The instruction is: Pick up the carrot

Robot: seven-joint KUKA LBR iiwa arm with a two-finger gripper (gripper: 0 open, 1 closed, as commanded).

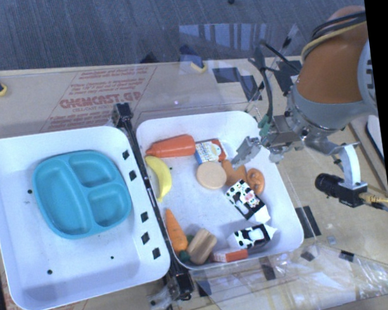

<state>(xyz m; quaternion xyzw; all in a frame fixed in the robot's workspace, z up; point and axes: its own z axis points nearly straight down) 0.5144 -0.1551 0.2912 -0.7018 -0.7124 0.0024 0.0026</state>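
My claw (244, 150) hangs over the right bin (282, 206), near its three o'clock rim; I cannot tell how it stands. The carrot (175, 230) lies at the bin's seven o'clock, along the left wall: a short orange taper, smooth, its point toward twelve. A longer orange piece (172, 146) rests at eleven o'clock, a curved yellow banana (160, 176) below it. The left bin (6, 232) holds a glossy blue divided tray (82, 194).
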